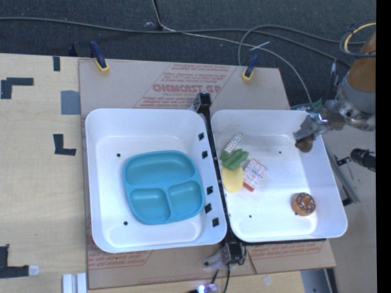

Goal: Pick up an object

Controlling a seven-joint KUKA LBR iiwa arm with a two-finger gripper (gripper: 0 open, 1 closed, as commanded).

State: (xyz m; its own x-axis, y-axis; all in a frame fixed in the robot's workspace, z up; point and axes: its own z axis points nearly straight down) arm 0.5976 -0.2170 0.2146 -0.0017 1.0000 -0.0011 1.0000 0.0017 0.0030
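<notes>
Brown lump sits at our hand [305, 138], upper right; whether it's gripped, we cannot tell; pickup looks unfinished.

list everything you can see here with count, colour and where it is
bins: 2, white, side by side on the bench
divided plate: 1, light blue, middle of the left bin
doughnut: 1, brown with sprinkles, right bin, near its front right corner
yellow item: 1, yellow, right bin, against its left wall
green item: 1, green, right bin, just behind the yellow item
packets: 2, white with red print, right bin, one beside the yellow item, one behind the green item
clamps: 2, blue and yellow, back edge of the cardboard sheet
cables: several, light and dark, on the dark floor behind
arm: 1, grey with orange band, at the right edge
gripper: 1, dark, over the right bin's back right corner
</notes>
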